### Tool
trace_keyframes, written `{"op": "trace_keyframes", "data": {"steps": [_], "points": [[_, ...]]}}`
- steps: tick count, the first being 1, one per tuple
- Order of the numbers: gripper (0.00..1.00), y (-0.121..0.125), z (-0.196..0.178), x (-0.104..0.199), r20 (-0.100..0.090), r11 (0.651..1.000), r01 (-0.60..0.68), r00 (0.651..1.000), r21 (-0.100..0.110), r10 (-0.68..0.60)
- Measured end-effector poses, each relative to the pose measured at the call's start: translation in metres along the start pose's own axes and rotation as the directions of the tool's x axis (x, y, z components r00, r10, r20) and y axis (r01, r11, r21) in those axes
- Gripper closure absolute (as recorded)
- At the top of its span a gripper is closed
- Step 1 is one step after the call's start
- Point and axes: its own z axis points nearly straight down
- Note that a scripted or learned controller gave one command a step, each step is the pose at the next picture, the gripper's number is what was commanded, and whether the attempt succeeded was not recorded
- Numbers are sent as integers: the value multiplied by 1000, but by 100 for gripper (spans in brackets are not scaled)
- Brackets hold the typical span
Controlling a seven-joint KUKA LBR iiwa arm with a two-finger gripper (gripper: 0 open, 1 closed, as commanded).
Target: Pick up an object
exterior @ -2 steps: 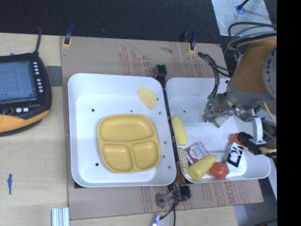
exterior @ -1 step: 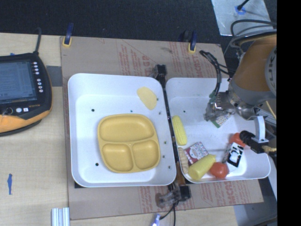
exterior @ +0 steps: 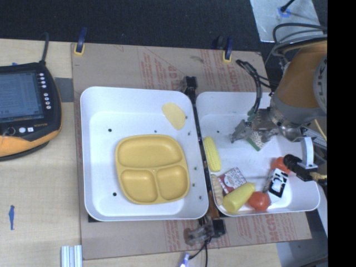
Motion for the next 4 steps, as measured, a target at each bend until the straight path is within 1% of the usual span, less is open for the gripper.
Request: {"op": "trace_keyframes", "data": {"steps": [1, 2, 3, 4], "points": [[0, 27, -43, -60, -2, 1000, -8, 1000, -3, 8], [0, 38, 31, -75, -1, 1000, -5, 1000, 0, 5], [0, 12, 16, -32, -2, 1000, -3, 1000, -1, 3], [0, 23, -75, -64, -1, 1000, -6, 1000, -4, 6]]}}
